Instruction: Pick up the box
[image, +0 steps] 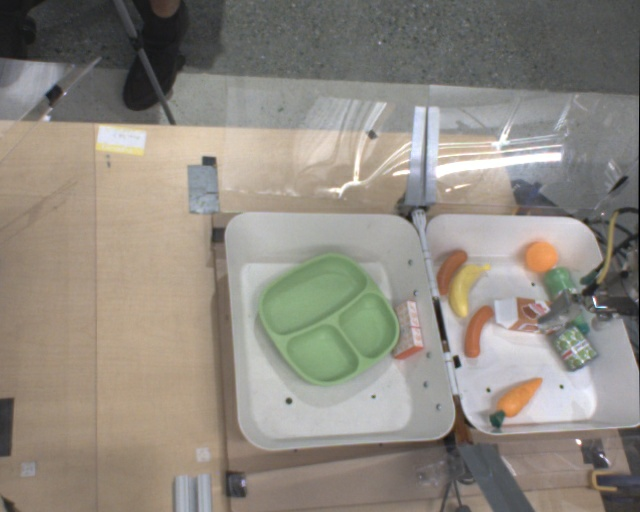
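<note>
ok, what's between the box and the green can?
Camera view: the bins' adjoining rims, then the reddish sausage in the right bin, lie between the box and the green can.

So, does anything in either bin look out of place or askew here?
One thing: the small pink-and-white carton box in the left white bin lies wedged against the rim of the green three-compartment plate, tilted rather than flat on the bin floor.

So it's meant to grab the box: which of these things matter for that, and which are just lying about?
For the job: box, beside the green plate in the left bin.

Just lying about: green plate, banana, two sausages, carrot, orange, green can.
</note>
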